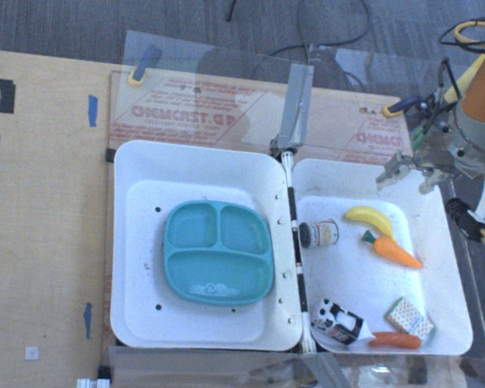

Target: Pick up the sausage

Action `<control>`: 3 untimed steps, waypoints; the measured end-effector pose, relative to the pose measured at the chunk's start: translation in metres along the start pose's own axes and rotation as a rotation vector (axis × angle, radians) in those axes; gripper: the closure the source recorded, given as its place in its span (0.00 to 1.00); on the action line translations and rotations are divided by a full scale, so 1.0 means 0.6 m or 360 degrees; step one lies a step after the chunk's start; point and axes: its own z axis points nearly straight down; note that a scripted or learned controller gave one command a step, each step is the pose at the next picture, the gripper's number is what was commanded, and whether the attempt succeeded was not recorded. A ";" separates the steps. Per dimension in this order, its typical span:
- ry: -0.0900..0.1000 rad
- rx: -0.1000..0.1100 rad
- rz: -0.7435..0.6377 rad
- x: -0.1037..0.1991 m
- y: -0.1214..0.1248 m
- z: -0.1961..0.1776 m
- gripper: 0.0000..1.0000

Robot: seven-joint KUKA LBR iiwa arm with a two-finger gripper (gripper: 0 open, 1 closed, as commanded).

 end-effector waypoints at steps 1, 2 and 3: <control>-0.0003 -0.0008 -0.0125 0.045 -0.002 0.199 0.00; -0.0003 -0.0008 -0.0242 0.057 0.024 0.142 0.00; -0.0001 -0.0013 -0.0060 0.041 -0.072 0.211 0.00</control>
